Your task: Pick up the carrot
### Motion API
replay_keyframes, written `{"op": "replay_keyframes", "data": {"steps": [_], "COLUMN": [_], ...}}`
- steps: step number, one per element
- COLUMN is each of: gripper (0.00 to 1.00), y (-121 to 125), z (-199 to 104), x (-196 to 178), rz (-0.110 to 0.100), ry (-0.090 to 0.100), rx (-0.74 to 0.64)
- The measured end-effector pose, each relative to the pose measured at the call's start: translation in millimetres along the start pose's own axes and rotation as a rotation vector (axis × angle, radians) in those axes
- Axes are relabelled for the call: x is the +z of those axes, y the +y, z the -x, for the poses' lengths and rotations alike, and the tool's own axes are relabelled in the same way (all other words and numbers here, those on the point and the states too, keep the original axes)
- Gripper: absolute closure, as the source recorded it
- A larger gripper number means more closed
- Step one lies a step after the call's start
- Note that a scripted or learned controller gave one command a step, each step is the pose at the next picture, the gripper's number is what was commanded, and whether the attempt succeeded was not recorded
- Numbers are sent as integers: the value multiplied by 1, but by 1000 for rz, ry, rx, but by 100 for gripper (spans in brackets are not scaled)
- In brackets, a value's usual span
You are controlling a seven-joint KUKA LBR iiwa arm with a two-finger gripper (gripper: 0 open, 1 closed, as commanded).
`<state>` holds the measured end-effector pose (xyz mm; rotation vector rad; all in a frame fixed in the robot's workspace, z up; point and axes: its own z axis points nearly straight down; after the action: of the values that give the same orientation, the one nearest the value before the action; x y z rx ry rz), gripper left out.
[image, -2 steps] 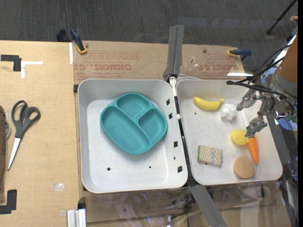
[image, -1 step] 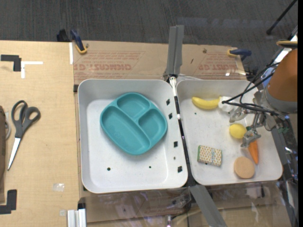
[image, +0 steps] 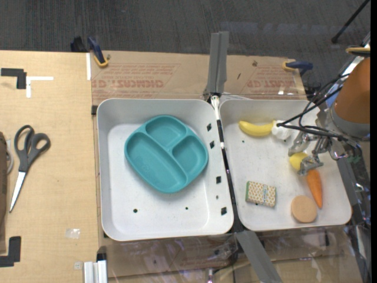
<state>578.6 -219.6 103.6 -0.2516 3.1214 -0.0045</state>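
Observation:
The orange carrot [image: 316, 188] lies in the right bin [image: 259, 220] near its right wall, thick end up and tip pointing toward the front. My gripper [image: 307, 160] hangs low just above the carrot's thick end, at the end of the arm reaching in from the right. A small yellow piece [image: 296, 161] sits right against the gripper's left side. Nothing visibly lifts the carrot; it rests on the bin floor.
The right bin also holds a banana [image: 255, 128] at the back, a patterned square block [image: 261, 193] and a tan round disc [image: 304, 209] just left of the carrot's tip. A teal divided plate [image: 166, 153] lies in the left bin [image: 112, 175]. Scissors [image: 25, 155] rest on the bench at far left.

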Motion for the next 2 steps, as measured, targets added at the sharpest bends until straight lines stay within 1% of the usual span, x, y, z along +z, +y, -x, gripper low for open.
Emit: {"op": "replay_keyframes", "data": {"steps": [1,2], "gripper": [100,100], "y": [41,55], "z": [-1,-38], "x": [-139,-164], "rz": [2,4], "ry": [4,6], "rx": [40,-212]}}
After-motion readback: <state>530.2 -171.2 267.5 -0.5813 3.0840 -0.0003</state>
